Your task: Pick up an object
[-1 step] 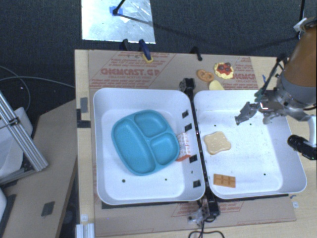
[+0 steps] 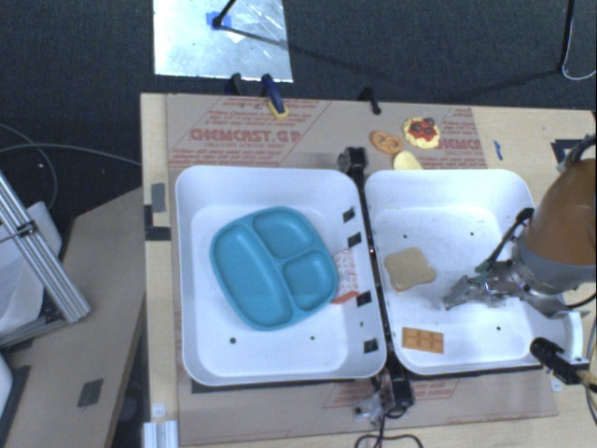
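Gripper [image 2: 459, 297] low in the right bin [image 2: 438, 194], reaching in from the right on the grey arm [image 2: 560, 241] with its orange band. Fingers [image 2: 455, 299] pointed leftward, just above or on the white floor; whether spread or closed, impossible to tell at this size. Nothing visibly between them. Just to the left, near but apart from the tips, a tan toast-shaped piece [image 2: 409, 269] lying flat near the middle of the same bin. Nearer the front wall, a small orange cracker-like rectangle [image 2: 423, 341], also flat, well clear of the tool. Across the central divider, in the left bin [image 2: 270, 180], a blue sectioned plate [image 2: 272, 266] with three compartments, sitting at a slant. Beside its right edge, a small white-and-red item [image 2: 346, 273], too blurred to name. Beyond the bins, on the brown cardboard sheet [image 2: 242, 129], three toy foods close together: a pretzel-like piece [image 2: 384, 142], a yellow round with red topping [image 2: 422, 132], and a pale yellow piece [image 2: 407, 161] right at the right bin's far rim. Farther back, on the dark floor, a shiny silver sheet [image 2: 222, 26].
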Action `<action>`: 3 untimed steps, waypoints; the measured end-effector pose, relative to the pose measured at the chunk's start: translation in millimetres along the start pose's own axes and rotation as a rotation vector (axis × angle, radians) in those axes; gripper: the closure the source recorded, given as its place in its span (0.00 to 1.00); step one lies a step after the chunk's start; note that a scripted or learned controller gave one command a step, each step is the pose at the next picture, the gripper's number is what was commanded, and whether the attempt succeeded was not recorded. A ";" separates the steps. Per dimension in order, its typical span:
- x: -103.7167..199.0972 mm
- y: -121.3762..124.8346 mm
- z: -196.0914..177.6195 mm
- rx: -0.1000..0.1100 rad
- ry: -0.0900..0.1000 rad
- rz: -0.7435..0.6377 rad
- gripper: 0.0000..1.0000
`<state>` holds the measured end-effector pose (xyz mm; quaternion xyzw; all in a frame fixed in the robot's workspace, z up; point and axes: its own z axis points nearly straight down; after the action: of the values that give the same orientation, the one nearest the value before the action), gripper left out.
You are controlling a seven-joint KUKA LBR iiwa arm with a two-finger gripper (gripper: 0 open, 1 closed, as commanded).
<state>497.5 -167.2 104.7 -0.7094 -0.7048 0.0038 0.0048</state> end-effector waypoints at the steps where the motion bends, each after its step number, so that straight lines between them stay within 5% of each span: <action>1: 3.6 6.2 -19.0 -0.017 -0.002 -0.008 1.00; 2: 16.6 -7.4 16.9 -0.027 -0.008 -0.005 1.00; 3: 38.4 -6.5 15.4 -0.030 -0.013 -0.007 1.00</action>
<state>491.1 -128.8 89.4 -0.7068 -0.7074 -0.0023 -0.0103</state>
